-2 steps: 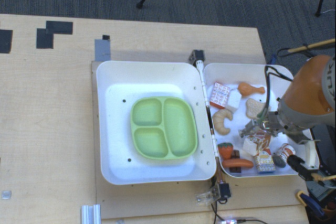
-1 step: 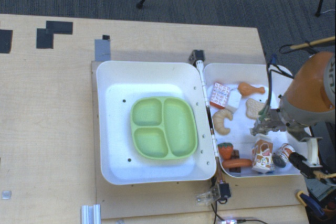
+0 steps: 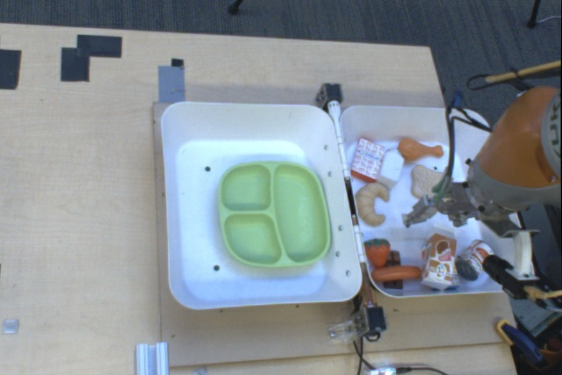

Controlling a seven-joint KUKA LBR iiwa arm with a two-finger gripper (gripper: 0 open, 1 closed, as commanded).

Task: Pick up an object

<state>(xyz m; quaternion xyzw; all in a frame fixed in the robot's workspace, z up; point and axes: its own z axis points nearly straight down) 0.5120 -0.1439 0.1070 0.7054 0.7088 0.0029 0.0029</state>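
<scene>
The right bin point(image 3: 395, 123) holds several toy foods: a red-and-white packet point(image 3: 368, 159), a chicken drumstick point(image 3: 420, 149), a croissant point(image 3: 374, 199), a bread slice point(image 3: 427, 181), a carton point(image 3: 440, 261), a can point(image 3: 475, 260), a sausage point(image 3: 396, 273) and a small orange-and-green vegetable point(image 3: 378, 251). My gripper point(image 3: 428, 212) hangs over the middle of this bin, just below the bread slice and above the carton. I see nothing held in it.
The left bin point(image 3: 189, 215) carries a green divided plate point(image 3: 273, 214). A metal bar point(image 3: 344, 171) separates the two bins. The arm's orange band point(image 3: 525, 145) sits over the right bin's right edge. Cables lie at the bench's front right corner.
</scene>
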